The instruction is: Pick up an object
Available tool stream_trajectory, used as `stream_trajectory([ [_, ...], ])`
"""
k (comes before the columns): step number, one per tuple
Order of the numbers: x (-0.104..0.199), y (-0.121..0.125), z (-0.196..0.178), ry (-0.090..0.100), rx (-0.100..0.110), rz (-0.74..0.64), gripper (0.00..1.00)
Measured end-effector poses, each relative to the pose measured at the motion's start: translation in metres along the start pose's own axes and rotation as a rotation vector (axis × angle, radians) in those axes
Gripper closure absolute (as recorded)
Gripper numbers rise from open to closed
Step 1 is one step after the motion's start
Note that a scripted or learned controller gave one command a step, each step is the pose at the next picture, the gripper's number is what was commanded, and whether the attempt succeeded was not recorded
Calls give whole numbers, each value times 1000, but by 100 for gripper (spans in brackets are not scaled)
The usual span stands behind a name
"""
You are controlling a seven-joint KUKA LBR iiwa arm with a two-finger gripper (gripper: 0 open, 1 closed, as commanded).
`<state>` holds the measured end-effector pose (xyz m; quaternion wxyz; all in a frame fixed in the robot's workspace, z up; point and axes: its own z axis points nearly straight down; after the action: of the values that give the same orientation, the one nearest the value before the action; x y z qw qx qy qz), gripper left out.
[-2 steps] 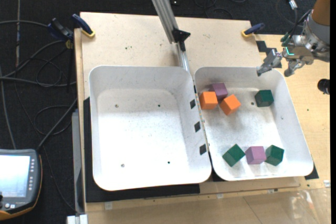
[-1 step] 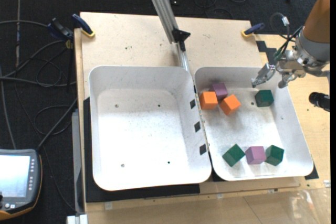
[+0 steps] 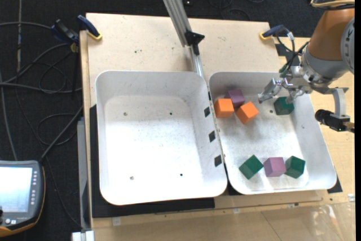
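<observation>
one arm [image 3: 330,36] reaching in, pincer [image 3: 280,94] over green cube [image 3: 284,105]

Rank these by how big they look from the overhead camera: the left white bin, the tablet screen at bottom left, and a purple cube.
1. Left white bin, by far the largest.
2. Tablet screen, partly cut off by the picture edge.
3. Purple cube, the smallest.
</observation>
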<state>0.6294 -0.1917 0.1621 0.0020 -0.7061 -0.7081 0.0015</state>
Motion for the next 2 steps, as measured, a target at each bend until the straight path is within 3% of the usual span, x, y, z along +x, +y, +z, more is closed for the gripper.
stream_trajectory([
  [1,3,-3,38,0,-11,3,0],
  [2,3,-2,26,-2,-15,2,100],
])
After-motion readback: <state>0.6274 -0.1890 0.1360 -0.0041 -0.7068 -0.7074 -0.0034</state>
